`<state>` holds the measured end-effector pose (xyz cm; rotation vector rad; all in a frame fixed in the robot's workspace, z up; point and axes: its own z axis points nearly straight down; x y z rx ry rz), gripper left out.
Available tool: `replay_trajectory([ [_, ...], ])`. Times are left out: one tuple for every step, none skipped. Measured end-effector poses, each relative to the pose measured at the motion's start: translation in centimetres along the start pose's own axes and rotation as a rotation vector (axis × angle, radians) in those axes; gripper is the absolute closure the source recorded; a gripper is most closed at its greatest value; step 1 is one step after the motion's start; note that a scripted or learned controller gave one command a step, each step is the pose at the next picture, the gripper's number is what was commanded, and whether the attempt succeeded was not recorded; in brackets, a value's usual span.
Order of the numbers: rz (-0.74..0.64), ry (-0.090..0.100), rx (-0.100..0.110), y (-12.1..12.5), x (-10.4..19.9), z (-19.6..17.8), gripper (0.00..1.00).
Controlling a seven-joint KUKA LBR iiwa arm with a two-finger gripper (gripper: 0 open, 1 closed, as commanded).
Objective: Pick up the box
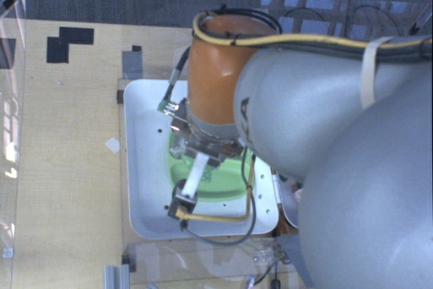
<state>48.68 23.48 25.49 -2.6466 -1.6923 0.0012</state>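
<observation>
The pickup is not visibly done: nothing can be seen lifted or clamped, and the grey arm (325,112) hides most of the work area. The gripper (203,149) hangs low in the white bin (139,145), below the orange band (216,71). Whether it is spread wide or closed narrow cannot be told, since the wrist covers it.

Directly beneath the gripper, and spreading out past it on both sides, lies a green object (226,183). It is probably the box, though its near edge looks rounded and much of it is covered. It appears to rest on the bin floor, so closing on it and lifting seem left to do.

The green surface looks smooth and slightly glossy. The bin is shallow, matt white plastic with rounded corners, and sits on a pale wooden bench (61,145).
</observation>
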Motion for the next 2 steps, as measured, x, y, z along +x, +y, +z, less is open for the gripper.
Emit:
replay_trajectory([
  [0.018, 0.001, 0.000, 2.0, -4.1, 1.7, 1.00],
  [0.104, 0.002, -0.001, 6.1, -7.6, 1.3, 1.00],
])
